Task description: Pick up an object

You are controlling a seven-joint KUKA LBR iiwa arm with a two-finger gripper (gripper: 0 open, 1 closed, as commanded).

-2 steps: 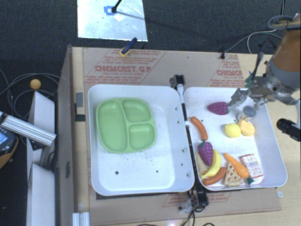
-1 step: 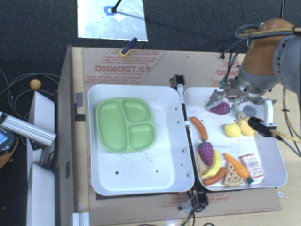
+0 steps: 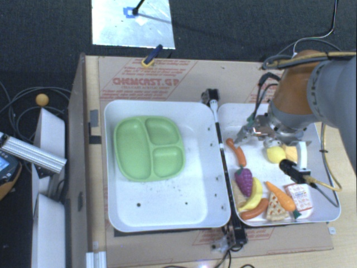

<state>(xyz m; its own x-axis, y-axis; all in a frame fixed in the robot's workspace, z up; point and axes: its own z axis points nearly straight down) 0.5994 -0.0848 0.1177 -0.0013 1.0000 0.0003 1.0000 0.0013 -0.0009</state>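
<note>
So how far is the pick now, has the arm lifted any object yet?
Nothing looks picked up yet. The toy food, such as the lemon, the grapes and the banana, lies in the right bin. In hand: the gripper is low over that bin's upper part, near the small carrot, with nothing seen between it. Left: closing on an item and lifting it.

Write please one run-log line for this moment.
arm: over right bin | hand: low, near carrot | held: nothing seen | left bin: green tray
</note>
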